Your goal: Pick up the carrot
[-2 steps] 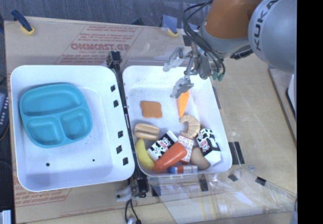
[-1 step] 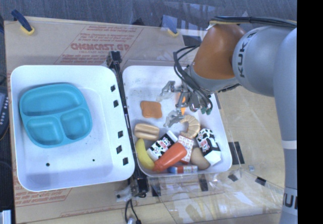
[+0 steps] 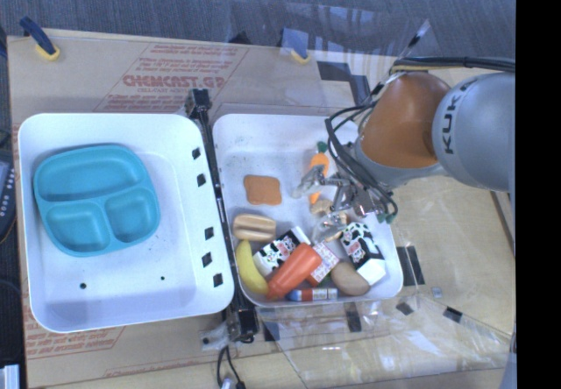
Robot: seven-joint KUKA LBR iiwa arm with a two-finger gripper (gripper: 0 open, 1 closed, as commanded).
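Note:
The carrot [image 3: 296, 270], a tapered orange piece, lies at the front of the right bin [image 3: 230, 159], wedged between a banana [image 3: 247, 270] and a cow-patterned carton [image 3: 279, 251]. My gripper [image 3: 331, 200] hangs low over the middle right of the same bin, up and to the right of the carrot and apart from it. The grey arm with its orange band [image 3: 399, 123] hides what lies under the wrist. A small orange piece with a green tip [image 3: 321, 163] sits just beside the gripper.
The right bin also holds a brown flat biscuit [image 3: 262, 190], a bun [image 3: 254, 226], a second cow-patterned carton [image 3: 361, 249], a potato [image 3: 350, 280] and a marker [image 3: 311, 294]. A blue divided plate [image 3: 95, 197] lies in the left bin [image 3: 114, 300].

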